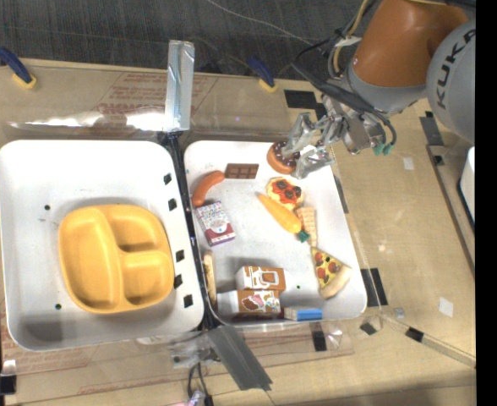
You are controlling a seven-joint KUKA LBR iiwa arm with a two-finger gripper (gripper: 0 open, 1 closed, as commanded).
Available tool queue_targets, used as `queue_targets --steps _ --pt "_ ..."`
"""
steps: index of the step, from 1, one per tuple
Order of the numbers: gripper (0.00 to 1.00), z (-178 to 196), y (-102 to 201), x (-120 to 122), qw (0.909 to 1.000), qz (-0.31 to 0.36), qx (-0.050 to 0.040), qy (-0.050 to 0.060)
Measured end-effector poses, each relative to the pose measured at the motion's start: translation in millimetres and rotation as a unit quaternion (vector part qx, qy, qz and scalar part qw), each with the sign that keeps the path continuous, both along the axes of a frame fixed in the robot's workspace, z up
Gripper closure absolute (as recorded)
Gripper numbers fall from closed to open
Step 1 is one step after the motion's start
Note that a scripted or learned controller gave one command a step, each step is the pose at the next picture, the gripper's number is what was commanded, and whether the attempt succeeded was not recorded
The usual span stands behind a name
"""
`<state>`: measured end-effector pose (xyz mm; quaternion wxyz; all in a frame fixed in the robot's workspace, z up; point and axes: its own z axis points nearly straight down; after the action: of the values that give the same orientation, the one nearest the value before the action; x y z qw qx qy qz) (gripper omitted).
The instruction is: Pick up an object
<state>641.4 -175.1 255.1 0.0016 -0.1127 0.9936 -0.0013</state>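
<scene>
Camera view, looking down at a slant on two shallow white bins set side by side on a tan bench. Left bin (pixel 29 184): it held one yellow divided tray (pixel 116 256), lying flat near the bin's centre. Right bin (pixel 337 227): it held the loose play-food items. A chocolate bar (pixel 241 172) lay near the top edge, with a sausage (pixel 205 186) just to its left, tilted against the wall between the bins. Below the sausage lay a small purple-and-white carton (pixel 215 223). A pizza slice with dark toppings (pixel 285 191) sat right of centre, touching the upper end of an orange carrot (pixel 281 213) that ran diagonally toward lower right. A second pizza slice (pixel 328 271) lay near the right wall, lower down. At the bottom edge stood a brown-and-white milk carton (pixel 259 279), above a darker box (pixel 257 304) and a blue-tipped stick (pixel 303 314).

Arm: it entered from the upper right of the frame (orange band uppermost), and the gripper (pixel 303 152) hung over the top right corner of the right bin. A round brown doughnut (pixel 280 156) sat directly at the fingertips, at the bin's upper rim; whether the fingers were spread or pinching it could not be told from this angle, nor whether the doughnut was lifted clear of the bin.
</scene>
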Motion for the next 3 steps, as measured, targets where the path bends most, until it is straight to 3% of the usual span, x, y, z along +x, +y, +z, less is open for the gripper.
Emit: queue_targets --steps 1,2,3 --pt "1.00 11 1 1 1.0000 0.002 -0.0007 -0.002" --pt "1.00 -132 76 14 0.9994 0.035 0.0033 0.006" --pt "1.00 -29 20 17 0.9975 -0.071 0.0001 -0.003"
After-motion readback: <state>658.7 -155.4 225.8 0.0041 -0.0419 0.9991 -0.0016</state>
